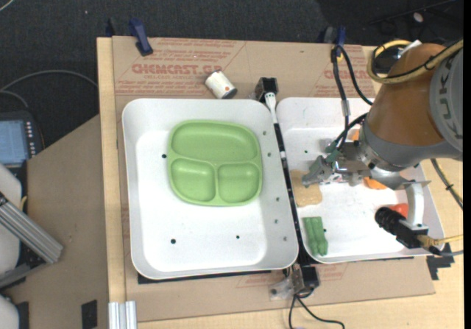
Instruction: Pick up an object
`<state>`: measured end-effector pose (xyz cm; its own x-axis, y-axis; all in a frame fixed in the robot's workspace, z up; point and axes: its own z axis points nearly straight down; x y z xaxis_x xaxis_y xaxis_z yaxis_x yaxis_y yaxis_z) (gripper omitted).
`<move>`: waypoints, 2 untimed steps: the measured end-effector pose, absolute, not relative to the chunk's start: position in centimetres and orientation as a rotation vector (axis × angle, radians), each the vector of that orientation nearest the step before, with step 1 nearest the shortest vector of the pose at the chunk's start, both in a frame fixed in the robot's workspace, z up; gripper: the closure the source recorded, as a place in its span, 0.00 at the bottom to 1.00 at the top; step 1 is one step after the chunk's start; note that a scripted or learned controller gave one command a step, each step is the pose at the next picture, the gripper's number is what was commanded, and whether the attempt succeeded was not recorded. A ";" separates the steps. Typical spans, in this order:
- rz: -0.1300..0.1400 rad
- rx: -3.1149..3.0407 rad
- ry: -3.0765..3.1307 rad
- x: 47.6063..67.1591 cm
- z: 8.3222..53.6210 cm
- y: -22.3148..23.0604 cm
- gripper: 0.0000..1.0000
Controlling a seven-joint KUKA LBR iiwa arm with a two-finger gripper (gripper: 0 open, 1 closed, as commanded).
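Hovering gripper (318, 173) above tan piece (310, 195), right bin (353, 250)

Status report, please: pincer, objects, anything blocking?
Pincer low in right white bin, over tan flat piece. Green ridged block nearby. Grip unclear.

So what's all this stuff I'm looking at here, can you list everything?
bins: two, white, side by side on the bench; left bin, right bin
divided plate: one, light green, in the left bin
green block: one, near the front of the right bin
tan piece: one, in the right bin by its left wall
orange bits: small, in the right bin, partly hidden by the arm
white roll: one, on the cardboard behind the left bin
blue clamps: two, at the bench's back edge
arm: one, orange band, over the right bin
tool: over the right bin, above the tan piece
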<state>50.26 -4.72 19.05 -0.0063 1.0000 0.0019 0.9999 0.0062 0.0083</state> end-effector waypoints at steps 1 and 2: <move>0.007 2.213 2.228 47.9 24.3 1.2 0.00; 0.003 2.218 2.222 48.0 25.1 0.8 1.00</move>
<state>48.01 0.85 25.07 -0.0016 1.0000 0.0000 1.0000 0.0016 0.0029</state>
